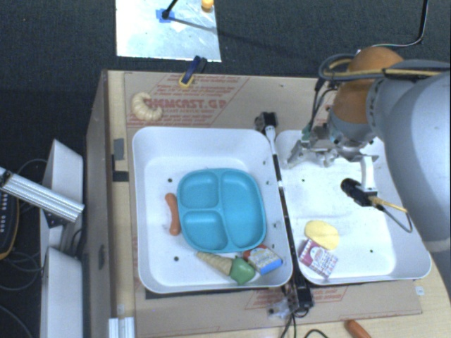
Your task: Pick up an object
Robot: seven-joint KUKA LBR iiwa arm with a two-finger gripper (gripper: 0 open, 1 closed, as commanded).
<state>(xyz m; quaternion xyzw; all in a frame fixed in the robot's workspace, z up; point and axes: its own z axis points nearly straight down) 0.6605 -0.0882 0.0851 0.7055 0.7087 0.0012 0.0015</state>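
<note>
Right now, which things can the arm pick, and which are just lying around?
For the job (in the bins): blue tray, sausage, cone, small box, yellow piece, red packet, gripper.

Lying about (on the bench): clamp, pale coil.

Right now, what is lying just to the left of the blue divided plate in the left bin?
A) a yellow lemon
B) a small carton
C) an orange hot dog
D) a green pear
C: the orange hot dog lies on the bin floor just left of the blue divided plate; the yellow piece is in the other bin.
</note>
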